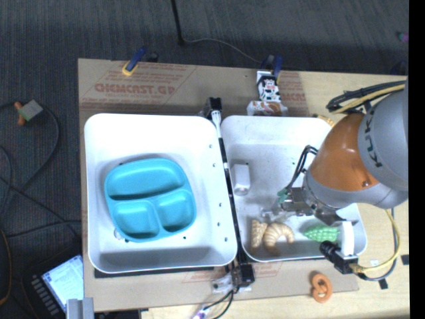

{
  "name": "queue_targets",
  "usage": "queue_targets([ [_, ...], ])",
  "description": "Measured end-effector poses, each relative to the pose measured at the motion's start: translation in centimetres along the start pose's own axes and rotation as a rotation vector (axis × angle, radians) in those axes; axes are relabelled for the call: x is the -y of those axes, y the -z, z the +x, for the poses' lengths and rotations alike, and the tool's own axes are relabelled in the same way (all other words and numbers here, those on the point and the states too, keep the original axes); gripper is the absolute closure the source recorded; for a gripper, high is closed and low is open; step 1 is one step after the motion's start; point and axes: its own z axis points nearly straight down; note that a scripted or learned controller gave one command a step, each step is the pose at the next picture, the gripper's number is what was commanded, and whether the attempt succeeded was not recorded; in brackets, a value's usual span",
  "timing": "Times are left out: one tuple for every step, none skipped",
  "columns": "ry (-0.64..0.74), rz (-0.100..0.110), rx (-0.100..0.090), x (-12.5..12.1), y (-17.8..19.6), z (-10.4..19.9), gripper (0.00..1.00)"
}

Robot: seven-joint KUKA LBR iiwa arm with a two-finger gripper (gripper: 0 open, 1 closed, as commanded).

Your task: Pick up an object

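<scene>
White plastic, smooth and shallow: two bins sit side by side on a brown cardboard-covered bench (166, 85). The left bin (99, 135) carries a glossy sky-blue divided tray (149, 198), three compartments, rounded corners. The right bin (265, 135) is where the work is.

We see the grey arm (388, 151), with its orange band, reaching over the right bin. The gripper (292, 201) hangs low near the bin's middle, just above the clutter at the near wall. We cannot tell how its fingers stand; they are too dark and small to read, and nothing shows between them.

Candidates, largest first: a tan croissant-like toy (271, 234), ridged and curved, lying just below the gripper; a green knobbly piece (322, 232) beside it, partly under the arm; a small white block (240, 177) near the dividing wall, well apart.

We judge this the approach step, nothing picked yet. The next move calls for a straight descent onto the croissant, its ridges likely giving grip.
</scene>
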Motion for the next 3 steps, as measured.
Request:
queue_targets([
  [0.002,-0.001,0.0,-7.3,1.2,1.0,1.0],
  [0.004,-0.003,0.001,-18.5,8.3,2.0,1.0],
  [0.004,0.0,-0.001,-13.6,8.2,10.3,1.0],
])
